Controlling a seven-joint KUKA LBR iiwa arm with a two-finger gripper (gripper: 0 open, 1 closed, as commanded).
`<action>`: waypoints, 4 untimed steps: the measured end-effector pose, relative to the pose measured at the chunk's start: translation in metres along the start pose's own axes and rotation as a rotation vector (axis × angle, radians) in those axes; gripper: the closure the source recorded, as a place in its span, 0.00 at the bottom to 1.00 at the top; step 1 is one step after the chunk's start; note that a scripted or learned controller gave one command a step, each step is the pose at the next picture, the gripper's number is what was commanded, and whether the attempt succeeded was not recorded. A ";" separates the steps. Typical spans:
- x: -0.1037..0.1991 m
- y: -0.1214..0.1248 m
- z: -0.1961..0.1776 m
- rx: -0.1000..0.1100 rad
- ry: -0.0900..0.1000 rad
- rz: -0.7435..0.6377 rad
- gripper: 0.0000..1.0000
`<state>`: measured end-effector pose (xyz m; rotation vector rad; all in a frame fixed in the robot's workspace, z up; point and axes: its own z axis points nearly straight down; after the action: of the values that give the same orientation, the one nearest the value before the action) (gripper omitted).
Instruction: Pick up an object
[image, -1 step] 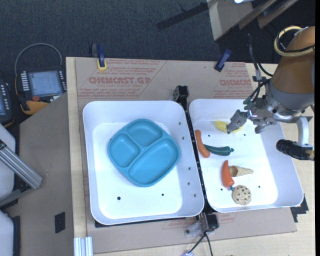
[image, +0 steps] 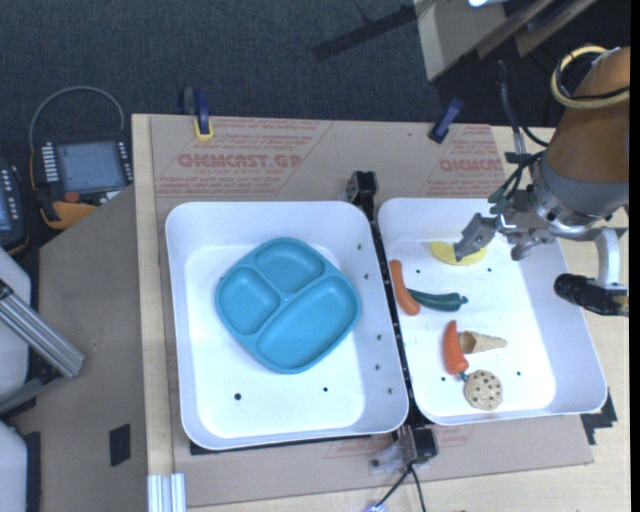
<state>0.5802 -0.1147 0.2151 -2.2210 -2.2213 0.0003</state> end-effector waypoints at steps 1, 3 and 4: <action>0.001 0.004 0.044 0.006 0.001 0.000 0.00; -0.001 0.000 0.132 0.002 0.001 0.002 0.00; -0.001 0.001 0.120 -0.002 -0.001 0.001 1.00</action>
<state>0.5809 -0.1156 0.0953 -2.2236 -2.2217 -0.0017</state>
